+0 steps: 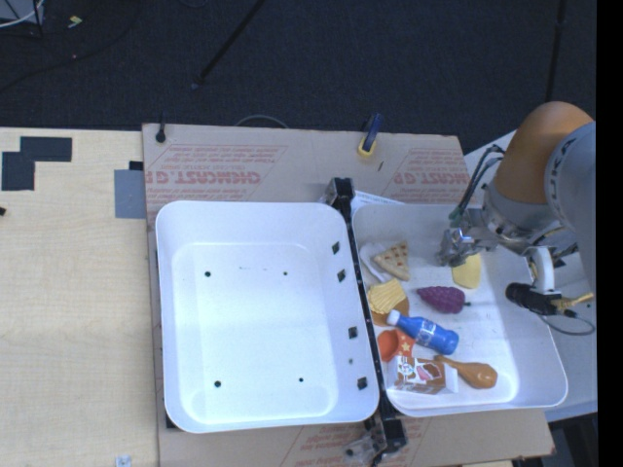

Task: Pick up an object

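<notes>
Toys fill my right bin [545, 377], all in its left and middle part. Nearest my jaws [459, 251] is a pale yellow piece [468, 271], just beside and below them; whether it touches them I cannot tell. Whether my jaws are spread or pressed together I cannot tell either, since my wrist hides them from above. I see nothing clearly pinched between them.

Left of the yellow piece lies a tan wedge [393, 259] with dark specks, resting on a white scrap. Below that sits a ridged yellow chip [386, 297]. A purple grape bunch [442, 299] lies right of the chip, below the yellow piece. A blue bottle [426, 332] with a white cap lies tilted, its cap toward the chip. An orange piece [388, 343] touches the bottle's lower left. A red and white packet [421, 374] lies near the front wall, with an orange drumstick [473, 371] just right of it.

My arm [545, 163] reaches in from the right, its orange band above the wrist. The left bin [195, 232] sits touching the right one on the cardboard-covered tabletop [68, 309].
</notes>
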You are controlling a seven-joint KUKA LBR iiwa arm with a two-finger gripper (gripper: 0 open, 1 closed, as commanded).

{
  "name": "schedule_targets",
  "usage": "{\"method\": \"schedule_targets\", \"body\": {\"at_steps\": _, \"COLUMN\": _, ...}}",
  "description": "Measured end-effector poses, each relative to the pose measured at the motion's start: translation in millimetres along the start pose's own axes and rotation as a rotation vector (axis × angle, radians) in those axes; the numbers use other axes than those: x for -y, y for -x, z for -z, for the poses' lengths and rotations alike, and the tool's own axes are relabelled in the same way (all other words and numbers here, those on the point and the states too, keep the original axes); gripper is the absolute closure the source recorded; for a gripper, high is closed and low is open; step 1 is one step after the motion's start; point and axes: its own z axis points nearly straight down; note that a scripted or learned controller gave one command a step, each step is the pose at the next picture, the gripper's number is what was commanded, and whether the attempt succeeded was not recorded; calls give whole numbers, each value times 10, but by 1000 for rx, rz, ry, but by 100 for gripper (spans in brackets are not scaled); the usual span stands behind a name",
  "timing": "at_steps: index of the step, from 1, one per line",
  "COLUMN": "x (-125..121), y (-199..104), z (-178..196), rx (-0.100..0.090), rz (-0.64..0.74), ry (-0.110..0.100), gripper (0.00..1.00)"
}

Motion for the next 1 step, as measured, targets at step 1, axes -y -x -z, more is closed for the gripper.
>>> {"method": "schedule_targets", "body": {"at_steps": 1, "x": -7, "y": 170, "z": 3, "rx": 1, "rz": -1, "ry": 2, "gripper": 100}}
